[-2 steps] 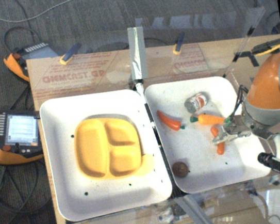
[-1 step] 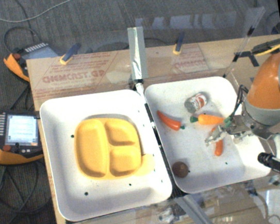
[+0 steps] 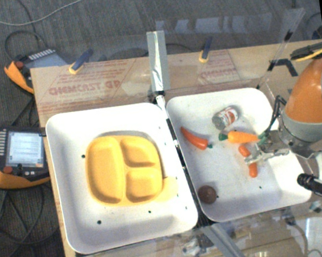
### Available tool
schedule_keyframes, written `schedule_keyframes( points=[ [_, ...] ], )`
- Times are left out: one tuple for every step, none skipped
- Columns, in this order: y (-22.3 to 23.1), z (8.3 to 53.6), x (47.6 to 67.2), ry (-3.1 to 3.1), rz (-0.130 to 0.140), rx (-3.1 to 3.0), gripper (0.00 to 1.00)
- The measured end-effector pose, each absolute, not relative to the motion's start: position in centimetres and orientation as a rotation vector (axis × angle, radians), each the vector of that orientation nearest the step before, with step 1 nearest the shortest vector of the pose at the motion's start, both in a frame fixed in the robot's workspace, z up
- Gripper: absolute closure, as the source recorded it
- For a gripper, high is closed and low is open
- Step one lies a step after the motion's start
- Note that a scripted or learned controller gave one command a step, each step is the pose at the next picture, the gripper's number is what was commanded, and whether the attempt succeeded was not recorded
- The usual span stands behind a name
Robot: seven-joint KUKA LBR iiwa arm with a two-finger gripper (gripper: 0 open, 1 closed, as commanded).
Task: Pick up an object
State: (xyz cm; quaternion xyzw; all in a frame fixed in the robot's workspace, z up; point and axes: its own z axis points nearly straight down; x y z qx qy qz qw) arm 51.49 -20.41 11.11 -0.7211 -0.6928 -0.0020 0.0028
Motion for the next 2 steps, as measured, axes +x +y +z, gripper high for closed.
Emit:
schedule_keyframes(
  points=[
    [-20.4, 11.1, 51.5, -2.173, -0.006, -2.261, 0.0],
    [-19.1, 9.1, 48.9, -2.168, -0.008, -2.299, 0.0]
  ],
)
